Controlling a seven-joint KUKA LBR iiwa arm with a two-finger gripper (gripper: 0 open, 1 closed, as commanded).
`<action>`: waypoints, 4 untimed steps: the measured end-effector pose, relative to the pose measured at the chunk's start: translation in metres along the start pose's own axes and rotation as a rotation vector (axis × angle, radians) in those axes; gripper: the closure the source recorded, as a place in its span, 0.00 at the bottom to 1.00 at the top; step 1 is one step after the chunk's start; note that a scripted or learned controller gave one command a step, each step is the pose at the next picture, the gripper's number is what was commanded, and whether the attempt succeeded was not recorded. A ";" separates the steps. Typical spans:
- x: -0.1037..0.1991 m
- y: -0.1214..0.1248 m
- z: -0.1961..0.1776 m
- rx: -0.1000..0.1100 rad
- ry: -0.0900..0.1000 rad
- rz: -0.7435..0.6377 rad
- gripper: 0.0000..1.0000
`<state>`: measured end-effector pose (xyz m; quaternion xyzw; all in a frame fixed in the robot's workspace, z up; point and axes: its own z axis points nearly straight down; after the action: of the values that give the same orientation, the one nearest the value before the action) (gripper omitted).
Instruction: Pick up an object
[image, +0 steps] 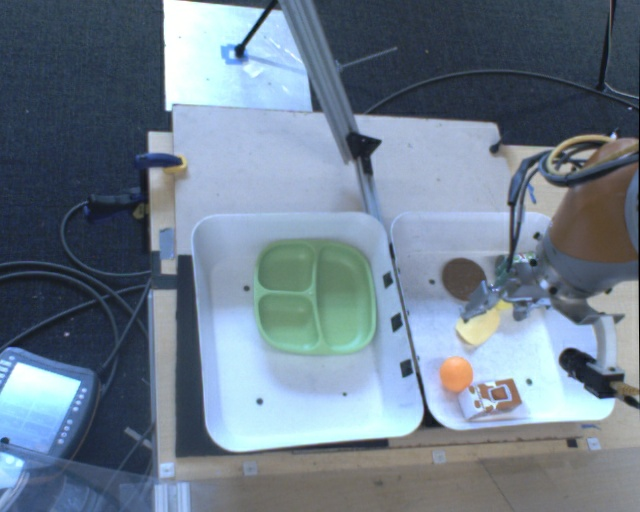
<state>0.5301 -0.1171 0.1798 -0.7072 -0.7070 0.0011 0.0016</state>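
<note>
In the right bin (575, 395) lie a pale yellow banana-shaped piece (479, 327), a flat brown disc (462, 278), an orange ball (456, 374) and a small brown-and-white box (493, 398). My gripper (500, 302) hangs low over the middle of this bin, right at the upper end of the yellow piece and just right of the brown disc. Its fingers stand apart, open, with nothing lifted between them. The grey arm with its orange band (600, 215) reaches in from the right and hides part of the bin's right side.
The left bin (215, 340) holds a green three-compartment plate (315, 297). A slanted metal pole (330, 85) crosses the bench above the ridge between the bins. Cables and a blue clamp (160, 160) lie at the left edge.
</note>
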 end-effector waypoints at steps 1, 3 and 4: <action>0.004 -0.007 0.046 0.001 0.001 -0.001 0.00; 0.004 -0.006 0.079 -0.007 -0.001 -0.001 1.00; 0.005 -0.003 0.014 -0.013 -0.002 -0.006 1.00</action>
<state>0.5274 -0.1117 0.1654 -0.7050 -0.7092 -0.0025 -0.0037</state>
